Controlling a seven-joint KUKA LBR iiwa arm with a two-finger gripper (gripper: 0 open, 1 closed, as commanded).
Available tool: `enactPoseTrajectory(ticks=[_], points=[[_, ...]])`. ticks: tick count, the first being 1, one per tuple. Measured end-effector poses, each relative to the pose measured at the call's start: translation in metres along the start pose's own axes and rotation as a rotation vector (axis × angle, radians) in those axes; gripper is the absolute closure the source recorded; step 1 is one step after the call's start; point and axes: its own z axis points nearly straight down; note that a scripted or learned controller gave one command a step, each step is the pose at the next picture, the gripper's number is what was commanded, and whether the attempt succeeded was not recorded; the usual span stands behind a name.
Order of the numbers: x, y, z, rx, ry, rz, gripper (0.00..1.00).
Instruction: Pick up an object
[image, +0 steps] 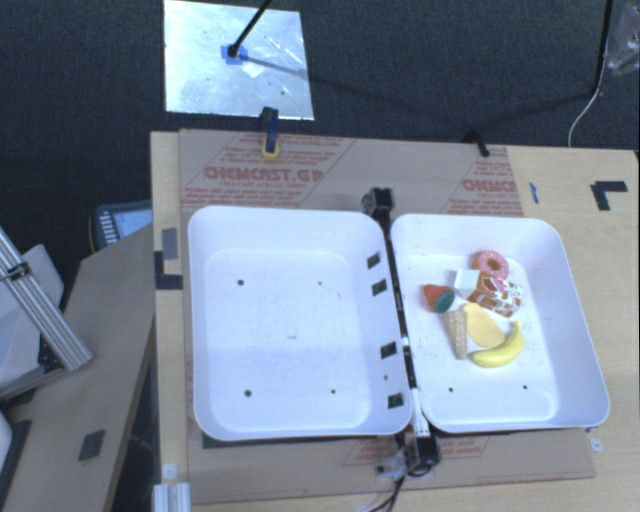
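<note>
1. The bench (110, 300) is carrying everything, spreading out to the left of and behind the right bin (570, 330).
2. A cardboard sheet (300, 165) with red print is lying under the right bin and reaching out past its far side.
3. The left bin (215, 240) is sitting just beside the right bin, touching it along a row of black clips (380, 288).
4. The right bin is holding a cluster of toy food in its middle, toward the far side.
5. A foil sheet (238, 60) is lying on the dark floor, well behind and to the left of the right bin.
6. A banana (498, 351) is lying at the near edge of the cluster in the right bin.
7. A yellow wedge (482, 324) is resting against the banana's far side.
8. A cone (457, 332) is lying just left of the wedge, touching it.
9. A frosted cake (497, 295) is sitting behind the wedge.
10. A donut (490, 264) is lying farthest back in the right bin.
11. A red piece (437, 297) is sitting at the cluster's left edge.
12. A white block (466, 279) is lying between the red piece and the donut.
13. The gripper's state cannot be told.
</note>
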Motion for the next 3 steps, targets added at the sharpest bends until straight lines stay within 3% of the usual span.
enactPoseTrajectory(ticks=[1,2,3], points=[[0.000,0.000,0.001,0.001,0.000,0.000,0.00],[-0.078,-0.003,0.026,0.012,0.002,0.017,0.00],[-0.072,-0.001,0.012,0.004,0.001,0.005,1.00]])
